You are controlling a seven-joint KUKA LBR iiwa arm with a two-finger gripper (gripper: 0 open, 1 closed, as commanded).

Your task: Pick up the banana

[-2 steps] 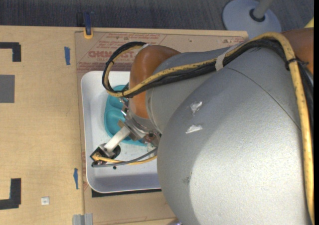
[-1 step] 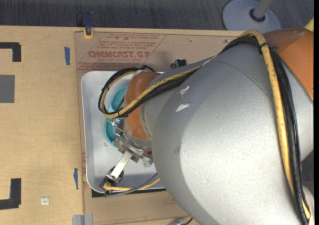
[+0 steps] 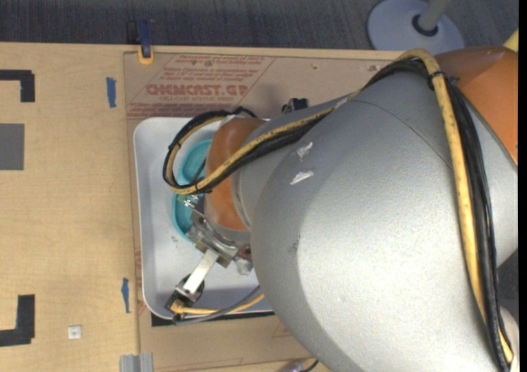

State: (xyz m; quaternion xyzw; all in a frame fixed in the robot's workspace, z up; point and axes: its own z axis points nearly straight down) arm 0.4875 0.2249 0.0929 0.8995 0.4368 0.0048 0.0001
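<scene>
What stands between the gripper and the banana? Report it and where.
Cannot tell. The arm covers most of the white bin, hiding where the banana lies. A teal thing lies partly under it.

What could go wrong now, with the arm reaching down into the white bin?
1. The teal thing lies right beside the wrist; it may be pushed or grabbed by mistake.
2. The arm covers most of the white bin, so a failed grasp could go unseen.
</scene>
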